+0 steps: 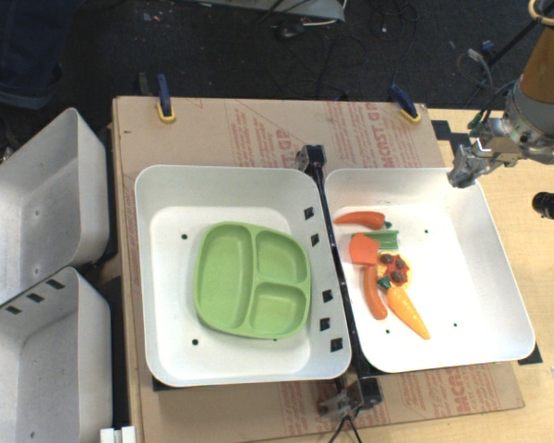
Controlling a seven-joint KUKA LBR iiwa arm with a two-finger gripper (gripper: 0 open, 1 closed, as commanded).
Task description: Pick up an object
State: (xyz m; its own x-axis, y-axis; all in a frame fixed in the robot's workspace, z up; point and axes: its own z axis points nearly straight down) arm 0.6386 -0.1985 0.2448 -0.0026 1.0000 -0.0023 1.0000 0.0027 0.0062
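Veg pile in rt bin: gripper at far rim, finger state can't tell, should center over the pile before descending.

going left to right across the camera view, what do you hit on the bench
left bin → green divided plate → right bin, with a pile of orange and red toy vegetables in its left part → gripper over that bin's far right corner

Fixed overhead camera, angled down, both white bins framed
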